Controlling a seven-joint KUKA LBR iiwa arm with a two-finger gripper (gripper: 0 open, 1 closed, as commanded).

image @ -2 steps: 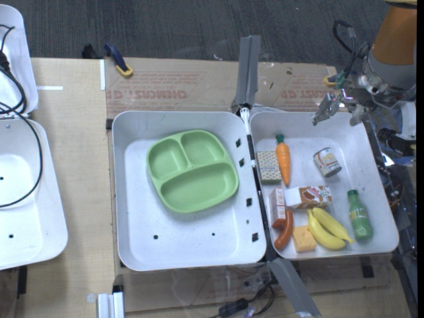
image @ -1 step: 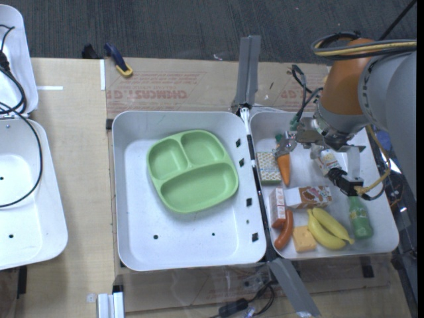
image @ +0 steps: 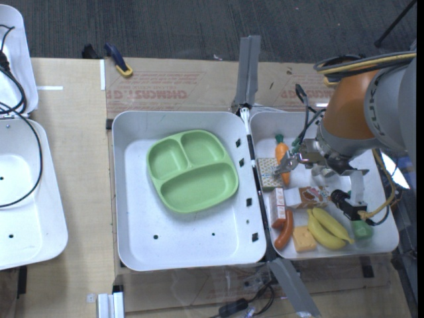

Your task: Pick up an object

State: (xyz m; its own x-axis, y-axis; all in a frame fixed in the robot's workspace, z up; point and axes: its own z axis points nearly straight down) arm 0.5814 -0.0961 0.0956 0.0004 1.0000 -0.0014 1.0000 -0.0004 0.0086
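Here, at the far left of the table (image: 73, 144), white trays (image: 26, 197) lie with a black cable (image: 30, 151) looping over them. Further back, near the table's rear edge, a small blue and yellow clamp (image: 117, 59) rests on the wood.

The left bin (image: 132, 244) holds a green divided plate (image: 192, 171), lying flat and turned at a slant, with two small sections toward the back and one long one toward the front. A grey upright bar (image: 248, 71) stands behind the seam where the two bins meet.

The right bin (image: 384, 240) is crowded with toy food. A carrot (image: 281, 152) with a green top lies near its back left, just beside a patterned square packet (image: 267, 173). Below that, a small red and white packet (image: 280, 202) lies next to a red sausage (image: 285, 229) that runs along the bin's left wall. A yellow cheese block (image: 304, 239) sits at the front, touching a bunch of bananas (image: 328, 226) to its right. Just behind the bananas lies a brown wrapped snack (image: 311, 195). A green block (image: 362, 230) sits at the front right corner.

The arm (image: 371, 105), grey with an orange band, reaches over the right bin from the right. Its gripper (image: 291, 164) hangs low beside the carrot and the patterned packet; whether the fingers are apart or together cannot be told, since the metal parts blur against the clutter.
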